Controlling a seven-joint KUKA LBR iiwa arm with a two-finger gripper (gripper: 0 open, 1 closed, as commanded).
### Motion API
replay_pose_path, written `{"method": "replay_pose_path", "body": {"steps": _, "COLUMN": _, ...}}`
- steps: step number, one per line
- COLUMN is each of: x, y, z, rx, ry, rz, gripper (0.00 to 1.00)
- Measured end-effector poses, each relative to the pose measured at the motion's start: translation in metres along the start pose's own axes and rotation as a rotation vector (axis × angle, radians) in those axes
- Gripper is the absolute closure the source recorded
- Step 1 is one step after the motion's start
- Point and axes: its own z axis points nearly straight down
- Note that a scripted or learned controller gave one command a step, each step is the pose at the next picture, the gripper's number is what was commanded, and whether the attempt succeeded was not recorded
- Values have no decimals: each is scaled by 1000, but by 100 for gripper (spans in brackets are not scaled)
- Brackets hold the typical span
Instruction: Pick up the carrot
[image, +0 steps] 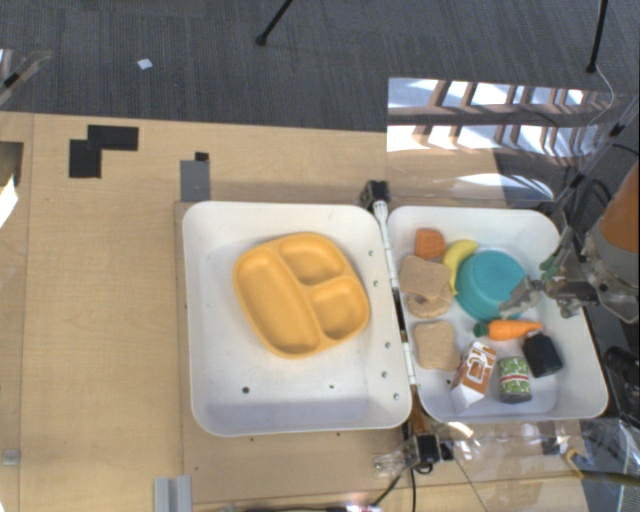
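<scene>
The carrot (514, 328) is small and orange with a green stub at its left end. It lies flat in the right bin (575, 400), just below a teal bowl (490, 283). My gripper (534, 293) reaches in from the right and hovers over the bowl's right rim, a little above and to the right of the carrot. Nothing shows in its grasp.
The right bin is crowded: two bread slices (428, 285), an orange block (430, 243), a yellow piece (458, 255), a black block (542, 353), a green can (514, 378) and a small carton (476, 367) right around the carrot. The left bin (215, 390) holds a yellow divided plate (300, 292).
</scene>
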Motion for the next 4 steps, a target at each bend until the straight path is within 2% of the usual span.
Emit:
{"method": "replay_pose_path", "body": {"steps": 1, "x": -12, "y": 9, "z": 100, "rx": -10, "ry": -3, "rz": -205, "gripper": 0}}
{"method": "replay_pose_path", "body": {"steps": 2, "x": 67, "y": 79, "z": 124, "rx": -9, "ry": -5, "rz": -139, "gripper": 0}}
{"method": "replay_pose_path", "body": {"steps": 3, "x": 66, "y": 10, "z": 124, "rx": -16, "ry": -1, "rz": 45, "gripper": 0}}
{"method": "replay_pose_path", "body": {"steps": 4, "x": 68, "y": 14, "z": 115, "rx": -22, "ry": 0, "rz": 38, "gripper": 100}}
